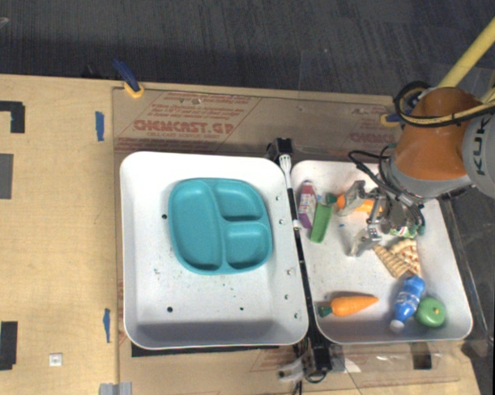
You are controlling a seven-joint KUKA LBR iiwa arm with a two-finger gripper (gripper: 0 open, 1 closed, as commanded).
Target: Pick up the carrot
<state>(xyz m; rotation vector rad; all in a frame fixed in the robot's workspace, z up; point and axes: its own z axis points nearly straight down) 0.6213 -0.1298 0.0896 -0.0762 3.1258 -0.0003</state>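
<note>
The carrot (353, 305) is orange with a green stub at its left end. It lies flat near the front edge of the right bin (456, 265). My gripper (363, 218) hangs over the middle back of that bin, well behind the carrot and not touching it. Its two grey fingers (366, 237) stand apart, so it is open. A small orange item (363, 207) lies on the bin floor in the gap between them, not gripped. The orange wrist band (432, 146) is above and to the right.
The right bin also holds a green tube (320, 219), a purple-and-white tube (306, 201), a tan waffle piece (399, 259), a blue bottle (406, 297) and a green round fruit (431, 312). A teal divided plate (222, 224) sits in the left bin (139, 294).
</note>
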